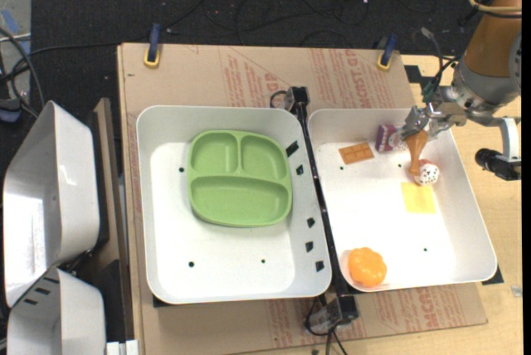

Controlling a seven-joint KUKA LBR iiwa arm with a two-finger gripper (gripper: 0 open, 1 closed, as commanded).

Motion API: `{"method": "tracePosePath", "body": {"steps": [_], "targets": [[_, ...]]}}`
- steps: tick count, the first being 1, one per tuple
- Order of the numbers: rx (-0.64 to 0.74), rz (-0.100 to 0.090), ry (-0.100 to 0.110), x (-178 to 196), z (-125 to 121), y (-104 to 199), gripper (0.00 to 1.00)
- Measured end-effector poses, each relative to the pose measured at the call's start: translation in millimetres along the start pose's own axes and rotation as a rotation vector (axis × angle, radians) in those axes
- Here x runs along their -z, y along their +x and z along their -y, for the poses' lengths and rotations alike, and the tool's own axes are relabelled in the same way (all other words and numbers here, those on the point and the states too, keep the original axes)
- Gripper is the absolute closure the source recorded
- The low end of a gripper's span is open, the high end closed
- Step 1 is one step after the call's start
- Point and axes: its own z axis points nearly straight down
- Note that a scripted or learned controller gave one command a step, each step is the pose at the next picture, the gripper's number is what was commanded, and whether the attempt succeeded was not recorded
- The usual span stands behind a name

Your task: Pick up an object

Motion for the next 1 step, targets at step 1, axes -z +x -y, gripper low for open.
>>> {"method": "tracePosePath", "body": {"steps": [1], "targets": [[0.002,0.000,-0.001,60.7,-6.8,7.6,1.00]]}}
